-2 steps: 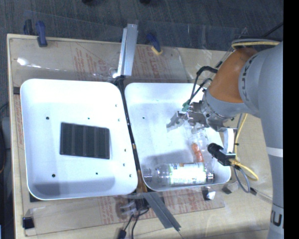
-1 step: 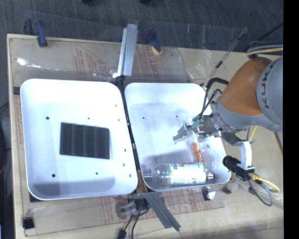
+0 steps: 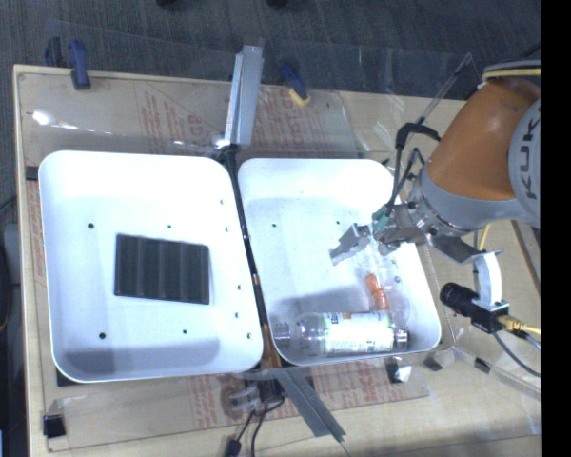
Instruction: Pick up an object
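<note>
**Arm low over the right bin**

The grey arm [image 3: 476, 160] reaches in from the right, its orange band high and its wrist angled down-left. The hand [image 3: 354, 243] hangs over the middle of the right bin [image 3: 305, 184]; whether it is spread or pressed together cannot be told. A clear bottle [image 3: 343, 332] lies along the bin's near wall, a small orange item [image 3: 378, 291] just above it. The left bin [image 3: 76, 188] holds a dark slab [image 3: 162, 268].

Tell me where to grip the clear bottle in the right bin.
Grip the bottle at mid-body, coming straight down from above. It lies on its side along the bin's near wall, so span its narrow width with one finger in the tight gap by the wall.
</note>
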Available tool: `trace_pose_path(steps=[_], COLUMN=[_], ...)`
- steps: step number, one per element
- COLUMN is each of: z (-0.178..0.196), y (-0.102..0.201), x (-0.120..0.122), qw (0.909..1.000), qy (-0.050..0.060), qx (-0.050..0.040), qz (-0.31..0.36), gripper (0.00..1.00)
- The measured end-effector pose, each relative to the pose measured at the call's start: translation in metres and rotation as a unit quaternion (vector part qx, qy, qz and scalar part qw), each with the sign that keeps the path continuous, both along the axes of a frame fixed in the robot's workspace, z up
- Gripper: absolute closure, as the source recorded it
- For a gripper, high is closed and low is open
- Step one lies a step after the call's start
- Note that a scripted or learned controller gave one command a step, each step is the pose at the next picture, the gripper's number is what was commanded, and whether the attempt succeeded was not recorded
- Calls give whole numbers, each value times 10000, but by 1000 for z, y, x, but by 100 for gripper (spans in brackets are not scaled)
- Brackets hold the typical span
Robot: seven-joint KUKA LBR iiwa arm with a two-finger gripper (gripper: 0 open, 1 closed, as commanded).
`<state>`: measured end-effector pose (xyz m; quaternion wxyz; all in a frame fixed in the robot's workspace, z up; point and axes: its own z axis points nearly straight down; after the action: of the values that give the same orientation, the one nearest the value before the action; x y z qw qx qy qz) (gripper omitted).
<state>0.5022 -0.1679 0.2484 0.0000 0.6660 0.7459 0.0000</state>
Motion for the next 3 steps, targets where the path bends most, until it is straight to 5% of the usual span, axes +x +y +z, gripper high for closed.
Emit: trace_pose_path(steps=[1,3], z=[-78,-125], y=[-43,-41], x=[9,22], qw=[9997,10000], qy=[20,24], qx=[4,11], qz=[-261,60], gripper=[0,0])
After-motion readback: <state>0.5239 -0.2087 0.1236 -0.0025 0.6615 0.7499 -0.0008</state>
